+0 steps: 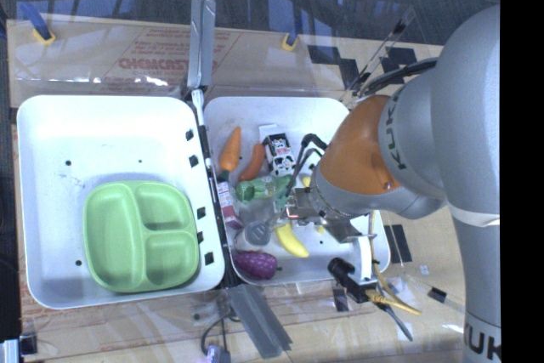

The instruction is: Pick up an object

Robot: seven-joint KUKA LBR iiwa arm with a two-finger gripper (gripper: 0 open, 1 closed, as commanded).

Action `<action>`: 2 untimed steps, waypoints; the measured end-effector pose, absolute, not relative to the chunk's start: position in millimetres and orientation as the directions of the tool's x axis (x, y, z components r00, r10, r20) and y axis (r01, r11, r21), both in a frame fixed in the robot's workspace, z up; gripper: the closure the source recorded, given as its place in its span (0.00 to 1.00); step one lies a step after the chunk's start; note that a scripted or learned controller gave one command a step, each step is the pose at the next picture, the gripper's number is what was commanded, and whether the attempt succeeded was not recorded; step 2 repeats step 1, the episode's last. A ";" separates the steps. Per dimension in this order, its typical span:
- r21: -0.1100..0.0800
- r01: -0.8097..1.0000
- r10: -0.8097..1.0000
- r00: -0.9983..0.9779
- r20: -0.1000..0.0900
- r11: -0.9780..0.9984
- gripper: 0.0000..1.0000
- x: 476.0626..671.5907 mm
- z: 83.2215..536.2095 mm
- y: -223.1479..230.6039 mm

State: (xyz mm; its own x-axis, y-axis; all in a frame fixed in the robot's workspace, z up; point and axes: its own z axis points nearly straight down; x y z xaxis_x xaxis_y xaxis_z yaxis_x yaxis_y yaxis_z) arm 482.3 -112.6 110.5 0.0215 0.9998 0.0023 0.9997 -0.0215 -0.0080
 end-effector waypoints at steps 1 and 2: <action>-0.004 1.000 1.000 0.030 0.001 -0.030 1.00 495.7 189.1 -67.0; -0.004 1.000 1.000 0.030 0.001 -0.030 1.00 495.7 189.1 -67.0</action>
